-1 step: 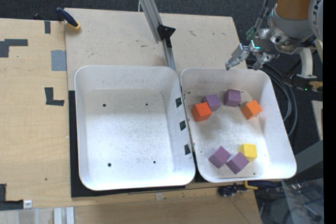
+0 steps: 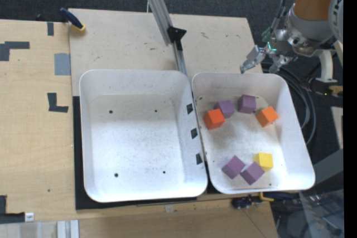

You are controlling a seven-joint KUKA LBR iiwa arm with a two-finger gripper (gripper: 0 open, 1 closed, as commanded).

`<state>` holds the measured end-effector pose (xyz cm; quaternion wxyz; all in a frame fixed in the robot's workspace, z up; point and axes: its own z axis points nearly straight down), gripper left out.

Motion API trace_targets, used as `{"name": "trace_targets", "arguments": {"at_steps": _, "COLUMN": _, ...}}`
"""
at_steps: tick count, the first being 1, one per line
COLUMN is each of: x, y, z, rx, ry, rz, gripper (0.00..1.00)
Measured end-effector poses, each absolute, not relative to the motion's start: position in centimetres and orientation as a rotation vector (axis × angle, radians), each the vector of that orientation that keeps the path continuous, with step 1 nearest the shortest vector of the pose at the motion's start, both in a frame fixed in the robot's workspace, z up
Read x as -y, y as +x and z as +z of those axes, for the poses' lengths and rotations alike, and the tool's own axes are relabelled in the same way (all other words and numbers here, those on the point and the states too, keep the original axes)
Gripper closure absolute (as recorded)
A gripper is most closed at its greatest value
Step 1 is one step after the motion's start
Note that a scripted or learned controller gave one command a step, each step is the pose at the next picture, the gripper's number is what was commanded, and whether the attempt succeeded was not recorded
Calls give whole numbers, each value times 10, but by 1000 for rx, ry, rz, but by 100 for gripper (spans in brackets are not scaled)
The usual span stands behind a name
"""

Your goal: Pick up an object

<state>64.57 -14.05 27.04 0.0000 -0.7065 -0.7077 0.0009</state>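
White right bin [image 2: 290, 120] holding all seven cubes: orange cube [image 2: 213, 118] touching purple cube [image 2: 226, 108], another purple cube [image 2: 246, 103] beside a second orange cube [image 2: 267, 115]. Nearer front wall, yellow cube [image 2: 264, 160] touching two purple cubes [image 2: 234, 166] [image 2: 252, 173]. Pincer [image 2: 252, 60] hanging over the counter [image 2: 128, 42] just behind the bin's back rim, grasping nothing; cannot tell if released or clenched. Left bin [image 2: 89, 136] beside, walls touching.

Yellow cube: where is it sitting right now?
The yellow cube lies in the right bin, near its front edge, touching a purple cube in front and beside another purple cube.
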Motion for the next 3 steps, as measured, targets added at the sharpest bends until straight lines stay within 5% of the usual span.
{"name": "trace_targets", "arguments": {"at_steps": 2, "x": 135, "y": 630, "z": 162, "rx": 2219, "ry": -2216, "rz": 9, "gripper": 0}}
{"name": "trace_targets", "arguments": {"at_steps": 3, "x": 142, "y": 631, "z": 128, "rx": 2232, "ry": -2227, "rz": -11, "gripper": 0}}
